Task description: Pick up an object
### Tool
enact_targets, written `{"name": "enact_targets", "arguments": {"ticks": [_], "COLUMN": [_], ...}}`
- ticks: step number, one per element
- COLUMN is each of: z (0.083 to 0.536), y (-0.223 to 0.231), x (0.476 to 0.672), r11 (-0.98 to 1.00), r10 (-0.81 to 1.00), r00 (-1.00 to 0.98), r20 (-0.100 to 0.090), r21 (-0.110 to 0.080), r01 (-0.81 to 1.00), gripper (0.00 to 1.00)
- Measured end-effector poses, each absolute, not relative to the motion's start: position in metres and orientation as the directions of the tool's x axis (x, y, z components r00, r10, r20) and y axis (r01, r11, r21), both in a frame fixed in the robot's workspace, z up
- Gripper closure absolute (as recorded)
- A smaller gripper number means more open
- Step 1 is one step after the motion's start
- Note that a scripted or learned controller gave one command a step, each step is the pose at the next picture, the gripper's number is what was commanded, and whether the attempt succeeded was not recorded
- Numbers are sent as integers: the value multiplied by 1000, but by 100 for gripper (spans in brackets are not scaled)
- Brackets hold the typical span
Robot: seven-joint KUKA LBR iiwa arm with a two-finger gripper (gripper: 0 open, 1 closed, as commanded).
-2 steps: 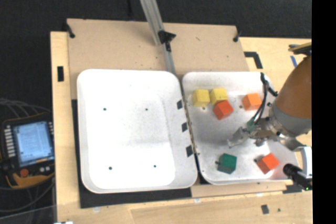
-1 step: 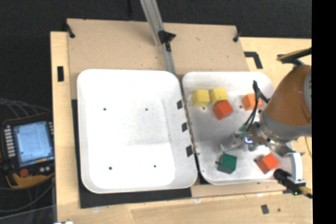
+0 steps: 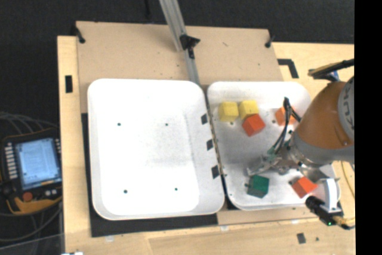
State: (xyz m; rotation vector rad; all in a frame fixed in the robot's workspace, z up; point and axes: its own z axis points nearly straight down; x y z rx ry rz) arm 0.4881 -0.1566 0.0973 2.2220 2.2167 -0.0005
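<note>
The grey arm (image 3: 325, 122) with its orange band reaches in from the right over the right bin (image 3: 230, 188), bent down so its claw (image 3: 267, 167) hangs low at the bin's near middle; whether the claw is open or closed I cannot tell. A green block (image 3: 258, 186) lies just near of the claw, an orange block (image 3: 304, 187) to its right, and two yellow blocks (image 3: 228, 111) (image 3: 249, 108) with another orange block (image 3: 253, 125) sit toward the far side, while the left bin (image 3: 146, 146) sits beside it on the tabletop (image 3: 68, 68)

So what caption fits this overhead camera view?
Gripper hovering above a green block in the right bin among yellow and orange blocks.
</note>
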Motion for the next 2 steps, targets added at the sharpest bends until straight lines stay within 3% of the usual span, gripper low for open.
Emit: {"name": "enact_targets", "arguments": {"ticks": [1, 2], "z": [109, 152], "y": [-158, -161], "x": [489, 492], "r11": [-8, 2], "r10": [1000, 1000], "r00": [8, -2], "r20": [-2, -2], "r21": [7, 6], "r01": [1000, 1000], "gripper": [100, 100]}}
